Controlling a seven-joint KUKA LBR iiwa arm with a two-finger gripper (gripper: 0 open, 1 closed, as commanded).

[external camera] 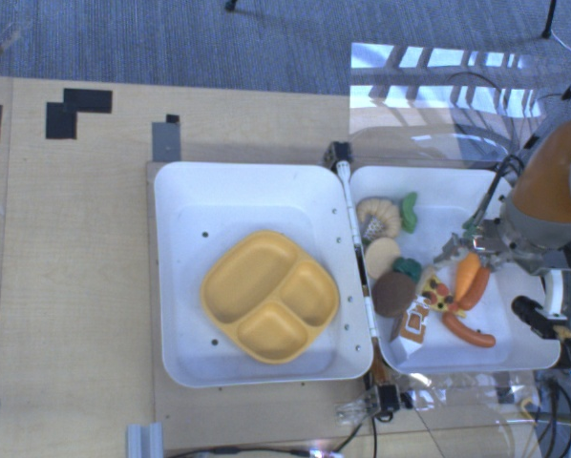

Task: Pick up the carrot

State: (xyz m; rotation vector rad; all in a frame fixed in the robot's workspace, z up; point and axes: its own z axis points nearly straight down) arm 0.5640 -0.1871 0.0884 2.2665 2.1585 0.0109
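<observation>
The carrot (470, 281), orange and tapered, lies at a slant in the right bin (529, 351), near its middle. My gripper (471, 249) hangs right over the carrot's upper end, coming in from the right under the grey and orange wrist. Its two fingers stand open, one on each side of the carrot's top. The carrot still rests on the bin floor among other toys.
Close to the carrot lie a red sausage (469, 333), a small colourful toy (436, 297) and a white-orange box (414, 324). Further left sit a brown lump (393, 294), a beige disc (381, 254), a garlic-like piece (378, 218) and green bits (409, 211). The left bin (185, 208) holds a yellow divided plate (269, 297).
</observation>
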